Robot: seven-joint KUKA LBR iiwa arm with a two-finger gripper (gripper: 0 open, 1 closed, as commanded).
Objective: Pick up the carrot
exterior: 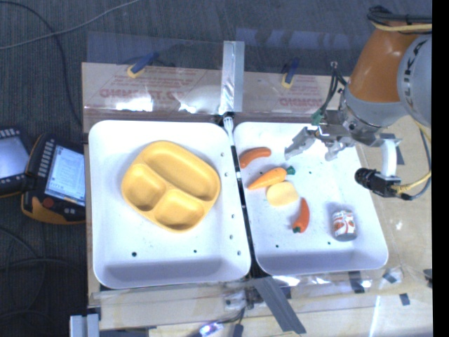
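Nearest the camera, along the right bin's [365, 255] front, a small red-and-white can [343, 224] stands down and to the right of the carrot [268, 178]. That carrot lies on the bin floor close to the wall between the two bins, slanted, its green tip up and to the right; nothing holds it. Touching its lower side sits a pale yellow lump [282, 194], and just above it lies a sausage-like orange piece [254, 156], so a grasp probably has to come across the carrot's free upper-right end. A red chilli [302, 215] rests further below and to the right. Up and to the right of the carrot hangs the gripper [317, 144], fingers spread with nothing between them, apparently poised for a descent. Left of the carrot, across the wall, the other bin [112, 251] carries a yellow divided plate [170, 184].
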